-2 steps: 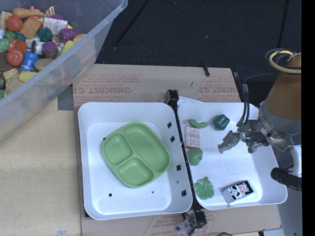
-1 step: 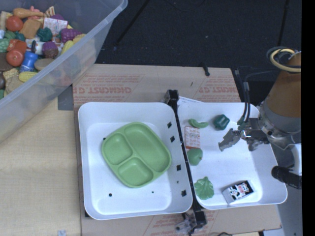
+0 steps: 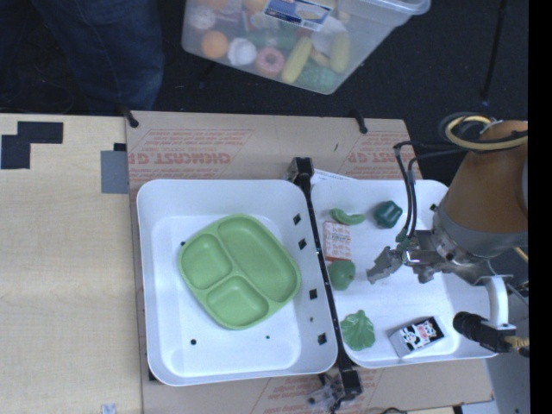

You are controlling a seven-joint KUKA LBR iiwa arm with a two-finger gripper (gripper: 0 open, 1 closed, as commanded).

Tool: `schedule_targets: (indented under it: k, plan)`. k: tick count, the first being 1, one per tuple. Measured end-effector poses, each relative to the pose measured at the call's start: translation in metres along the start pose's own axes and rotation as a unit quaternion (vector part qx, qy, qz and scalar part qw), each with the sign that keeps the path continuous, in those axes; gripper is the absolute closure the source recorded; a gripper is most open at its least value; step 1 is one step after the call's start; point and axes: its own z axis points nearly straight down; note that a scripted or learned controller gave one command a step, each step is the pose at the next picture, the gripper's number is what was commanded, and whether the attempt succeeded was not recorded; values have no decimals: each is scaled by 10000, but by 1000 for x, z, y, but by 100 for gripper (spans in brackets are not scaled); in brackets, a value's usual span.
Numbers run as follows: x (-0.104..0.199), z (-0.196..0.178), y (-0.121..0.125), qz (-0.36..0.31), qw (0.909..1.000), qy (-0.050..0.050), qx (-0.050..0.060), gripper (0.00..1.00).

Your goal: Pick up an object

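- Objects for picking sit in the right bin [image 3: 457,352]: dark teal block [image 3: 387,213] near top, pale green curved piece [image 3: 348,217] left of it, red-and-white packet [image 3: 337,240] by the left wall, round green piece [image 3: 342,274] just below the packet, leafy green item [image 3: 357,329] lower left, black-and-white card box [image 3: 417,335] at the bottom.
- Packet: long axis runs roughly top to bottom of the view, parallel to the divider between bins.
- Card box: long axis slants, right end higher than left.
- Curved green piece: long axis near horizontal, tips dipping right.
- Pincer [image 3: 385,266] over the middle of the right bin, right of the round green piece, pointing left toward it; nothing visible between its fingers; cannot tell if spread or clenched.
- Arm [image 3: 487,201] enters from the right, orange band above the wrist.
- Left bin [image 3: 164,231] holds a green three-compartment tray [image 3: 239,270], long axis diagonal from upper left to lower right.
- Both bins rest on cardboard on the counter [image 3: 60,274].
- Clear tub [image 3: 302,28] of mixed toys lies beyond the counter at the top, tilted.
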Motion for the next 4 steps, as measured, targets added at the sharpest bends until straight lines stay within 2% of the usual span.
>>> schedule_targets:
  k: [2, 3, 4]
  plan:
    - [4, 90, -6, 6, 10000, 3, 11, 0]
    - [2, 78, -5, 38, 10000, 3, 8, 100]
    - [0, 18, 1, -7, 10000, -6, -25, 100]
